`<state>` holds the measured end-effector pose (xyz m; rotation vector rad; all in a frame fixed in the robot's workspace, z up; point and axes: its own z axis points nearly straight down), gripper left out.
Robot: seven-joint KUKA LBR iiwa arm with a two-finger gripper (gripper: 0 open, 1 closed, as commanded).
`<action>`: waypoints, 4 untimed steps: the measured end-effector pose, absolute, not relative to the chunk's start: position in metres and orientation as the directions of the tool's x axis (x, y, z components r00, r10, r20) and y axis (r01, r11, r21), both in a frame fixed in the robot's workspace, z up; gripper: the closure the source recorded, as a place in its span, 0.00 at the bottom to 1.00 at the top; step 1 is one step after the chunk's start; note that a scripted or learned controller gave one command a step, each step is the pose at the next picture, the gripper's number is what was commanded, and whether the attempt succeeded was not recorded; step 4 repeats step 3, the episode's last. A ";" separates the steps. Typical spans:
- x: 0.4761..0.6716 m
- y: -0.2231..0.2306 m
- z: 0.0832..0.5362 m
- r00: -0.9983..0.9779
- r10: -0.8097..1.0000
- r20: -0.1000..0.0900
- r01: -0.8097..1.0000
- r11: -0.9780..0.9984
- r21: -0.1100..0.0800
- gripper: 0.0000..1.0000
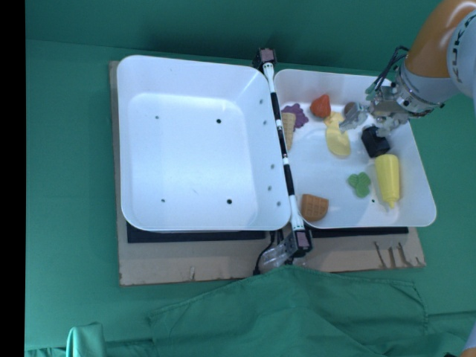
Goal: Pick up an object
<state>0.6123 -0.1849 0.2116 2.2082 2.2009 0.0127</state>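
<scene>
Evenly lit from overhead, bright without being harsh. Cool, greenish cast across the whole scene, strongest on the green cloth (223,21). Near-blown whites on the left bin (193,143), its floor almost featureless, only a faint grey gradient marking the inner walls. Soft glare along the rim of the right bin (420,199) at its near right corner. Short, diffuse shadows hugging the toys, the yellow bottle (387,178) casting a small one beneath it. Darker shadow strip under the near edges of both bins. Moderate sharpness at centre; slight softness and mild motion blur around the gripper (372,114). Coarse, low-resolution detail overall.
</scene>
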 end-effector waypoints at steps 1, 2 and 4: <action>0.614 -0.187 0.226 0.007 1.000 -0.017 0.999 -0.006 0.032 1.00; 0.625 -0.186 0.287 0.002 1.000 -0.004 1.000 -0.002 0.012 1.00; 0.621 -0.186 0.354 0.002 1.000 -0.005 1.000 -0.002 0.014 1.00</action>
